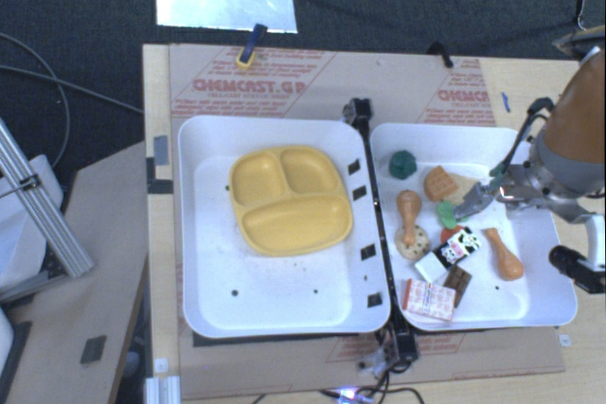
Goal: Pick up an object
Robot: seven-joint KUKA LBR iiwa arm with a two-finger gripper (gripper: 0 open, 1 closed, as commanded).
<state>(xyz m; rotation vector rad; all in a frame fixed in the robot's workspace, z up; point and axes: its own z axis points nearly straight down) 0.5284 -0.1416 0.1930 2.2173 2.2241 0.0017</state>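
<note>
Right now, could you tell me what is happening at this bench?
The grey arm reaches into the right bin, which holds a jumble of small toys. Its gripper is low over the pile, near a green piece and a tan bread-like piece; nothing is visibly held between its fingers. The left bin holds a yellow divided plate.

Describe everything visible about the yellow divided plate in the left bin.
The yellow divided plate is a rounded-square tray that looks like matte plastic, with three compartments: two smaller ones at the far side and one wide one nearer the camera. It lies flat and right side up, turned slightly, roughly centred in the left bin, resting on the bin's white floor. Nothing sits in its compartments and nothing else touches it.
</note>
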